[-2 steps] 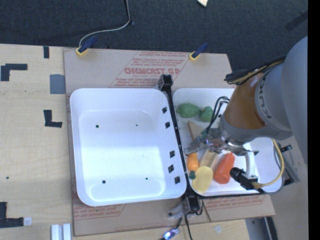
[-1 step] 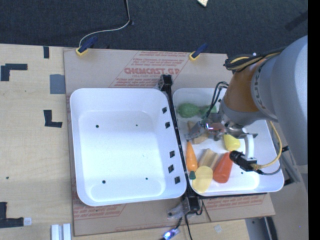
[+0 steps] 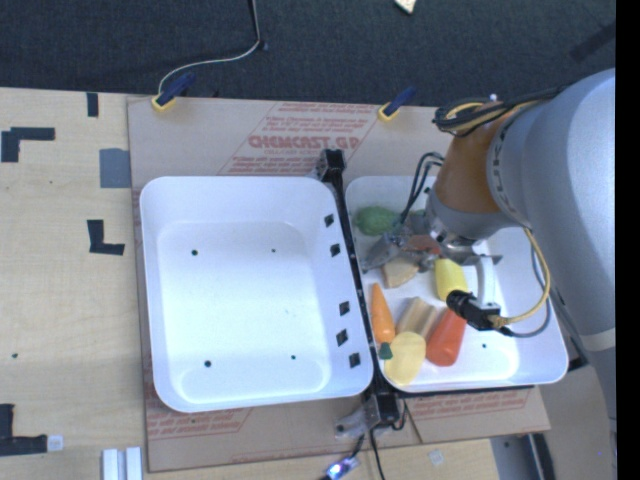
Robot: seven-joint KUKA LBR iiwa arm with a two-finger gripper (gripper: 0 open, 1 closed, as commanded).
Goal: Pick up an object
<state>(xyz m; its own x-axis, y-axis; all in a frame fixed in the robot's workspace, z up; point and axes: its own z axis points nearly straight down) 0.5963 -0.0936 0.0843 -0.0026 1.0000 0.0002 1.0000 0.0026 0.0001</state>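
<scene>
My gripper is down in the right bin, near its far left part, below the grey arm and its orange band. Just beyond it lies a green object. A beige piece sits right under the gripper; whether it is touched I cannot tell. Close by are a yellow object, an orange carrot, a tan block, a red-orange object and a pale yellow object.
The left bin stands beside the right one, with a black divider between them. Both rest on a cardboard sheet on the wooden bench. Blue clamps hold the sheet's far edge.
</scene>
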